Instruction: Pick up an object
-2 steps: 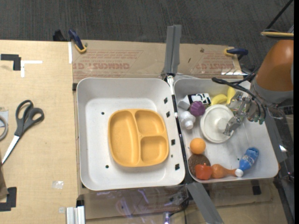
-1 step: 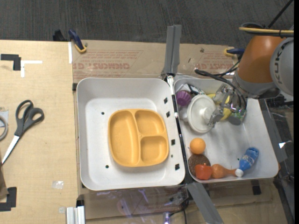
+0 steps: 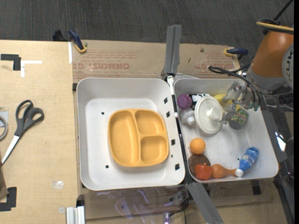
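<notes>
Red and orange toys [image 3: 212,171] line the right bin's [image 3: 261,139] near wall; gripper [image 3: 231,108] state unclear.

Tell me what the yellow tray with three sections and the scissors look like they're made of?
The yellow tray looks like plastic: one even colour, smooth rounded edges, a soft dull shine. It lies in the left bin. The scissors on the wooden bench seem to have black plastic handles and pale metal blades, though the blades are too thin here to be sure.

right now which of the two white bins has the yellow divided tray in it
The left bin: the yellow three-compartment tray lies flat in it. The right bin holds small toys, and the gripper is over it.
</notes>
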Controlling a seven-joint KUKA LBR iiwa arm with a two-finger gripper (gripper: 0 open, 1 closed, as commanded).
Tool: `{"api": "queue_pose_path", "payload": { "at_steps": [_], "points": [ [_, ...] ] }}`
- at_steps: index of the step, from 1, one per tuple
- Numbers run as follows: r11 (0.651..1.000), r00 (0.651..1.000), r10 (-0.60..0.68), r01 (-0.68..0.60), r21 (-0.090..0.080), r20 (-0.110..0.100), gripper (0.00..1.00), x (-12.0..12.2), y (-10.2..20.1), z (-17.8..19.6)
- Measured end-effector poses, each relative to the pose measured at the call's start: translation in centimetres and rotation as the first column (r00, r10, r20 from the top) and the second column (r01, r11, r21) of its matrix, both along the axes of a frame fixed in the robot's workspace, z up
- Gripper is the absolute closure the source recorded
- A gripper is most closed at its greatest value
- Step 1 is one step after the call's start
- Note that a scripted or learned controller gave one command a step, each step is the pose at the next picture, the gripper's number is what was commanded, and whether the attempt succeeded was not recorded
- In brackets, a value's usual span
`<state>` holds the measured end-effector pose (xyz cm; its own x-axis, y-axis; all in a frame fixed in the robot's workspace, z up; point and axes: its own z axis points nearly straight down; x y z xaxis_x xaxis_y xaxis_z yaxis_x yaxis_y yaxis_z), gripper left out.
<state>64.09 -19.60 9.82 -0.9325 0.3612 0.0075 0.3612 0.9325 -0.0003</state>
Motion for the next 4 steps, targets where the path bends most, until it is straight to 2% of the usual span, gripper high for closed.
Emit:
{"api": "queue_pose_path", "payload": {
  "at_steps": [1, 2, 3, 4],
  "points": [
    [1.0, 1.0, 0.003, -0.002, -0.009, 0.019, 1.0, 0.4, 0.0, 1.1],
    [0.981, 0.981, -0.195, 0.195, -0.004, 0.009, 1.0, -3.5, 4.3, 16.0],
    [1.0, 1.0, -0.009, 0.009, -0.003, 0.008, 1.0, -2.8, 5.7, 6.9],
    [0.993, 0.993, -0.12, 0.12, -0.003, 0.009, 1.0, -1.3, 12.4, 12.9]
  ]
}}
